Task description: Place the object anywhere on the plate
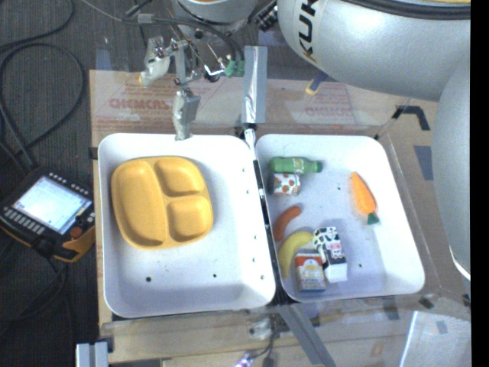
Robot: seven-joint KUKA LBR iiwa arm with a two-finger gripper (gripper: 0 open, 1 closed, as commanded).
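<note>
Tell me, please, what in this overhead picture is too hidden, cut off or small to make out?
- Gripper: seen end-on from above, past the left bin's far rim; its own body hides what, if anything, it holds.
- Arm: cut off by the top and right edges.
- Small carton and cow-patterned carton: print too small to read.
- Banana: near end hidden behind the small carton.
- Handheld screen: display too small to read.

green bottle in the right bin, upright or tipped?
Tipped. The green bottle lies on its side along the right bin's floor, above the small can.
</note>
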